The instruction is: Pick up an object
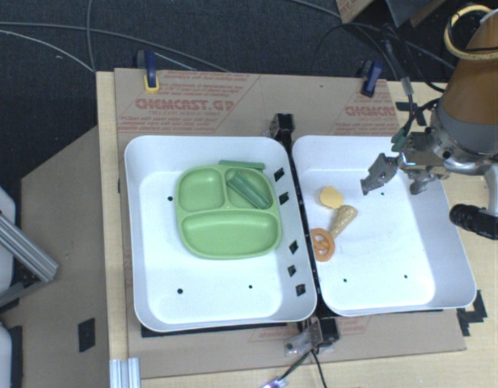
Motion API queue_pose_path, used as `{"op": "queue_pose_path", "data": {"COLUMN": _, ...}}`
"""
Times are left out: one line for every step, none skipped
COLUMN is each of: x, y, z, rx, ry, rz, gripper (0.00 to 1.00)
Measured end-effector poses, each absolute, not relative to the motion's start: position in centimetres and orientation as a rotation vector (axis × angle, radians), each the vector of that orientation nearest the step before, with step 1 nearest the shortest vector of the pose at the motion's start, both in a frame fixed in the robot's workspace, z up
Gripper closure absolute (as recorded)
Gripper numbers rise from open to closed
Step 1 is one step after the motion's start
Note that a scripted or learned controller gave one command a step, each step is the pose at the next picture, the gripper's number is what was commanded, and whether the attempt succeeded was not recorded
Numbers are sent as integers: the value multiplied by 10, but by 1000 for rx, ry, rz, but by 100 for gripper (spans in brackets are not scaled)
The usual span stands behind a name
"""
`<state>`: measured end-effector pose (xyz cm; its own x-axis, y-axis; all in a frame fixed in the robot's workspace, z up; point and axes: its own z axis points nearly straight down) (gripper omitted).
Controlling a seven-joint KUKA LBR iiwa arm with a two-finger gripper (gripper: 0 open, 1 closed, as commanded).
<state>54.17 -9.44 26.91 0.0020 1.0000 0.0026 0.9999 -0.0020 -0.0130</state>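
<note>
Gripper [401,179]: two dark fingers spread apart, nothing between them, poised over the upper right part of the right shallow white plastic bin [443,285]. Contents of that bin, near its left wall: small yellow rounded piece [331,196]; tan cone-shaped piece [343,218] just below it; orange pretzel-shaped ring [322,244] at the cone's lower end. Left shallow white plastic bin [152,297]: light green three-compartment plastic tray [227,213], with a darker green elongated item [250,188] lying in its upper right compartment.
</note>
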Motion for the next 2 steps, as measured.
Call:
{"op": "queue_pose_path", "data": {"x": 544, "y": -94, "z": 275, "rx": -2219, "ry": -2221, "rz": 0, "gripper": 0}}
{"op": "queue_pose_path", "data": {"x": 539, "y": -89, "z": 213, "rx": -2216, "ry": -2216, "rz": 7, "gripper": 0}}
